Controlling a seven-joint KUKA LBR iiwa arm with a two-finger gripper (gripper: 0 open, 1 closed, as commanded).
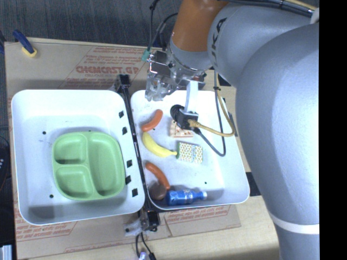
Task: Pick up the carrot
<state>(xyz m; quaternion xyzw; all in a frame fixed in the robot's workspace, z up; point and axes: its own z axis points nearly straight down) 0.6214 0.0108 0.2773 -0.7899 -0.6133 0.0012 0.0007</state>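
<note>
Carrot [152, 120] lay in right bin [230, 172], beside banana [156, 146]; end effector [154, 88] hovered above, jaw state unclear. Risk: grabbing similar orange piece [157, 171].

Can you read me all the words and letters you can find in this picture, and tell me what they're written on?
"CHEMCAST GP": red print on the brown paper sheet under the bins.
"KU", cut off: dark letters on the grey arm.
Smaller red lines on the paper: too blurred to read.
Blue bottle label: too small to read.
</note>
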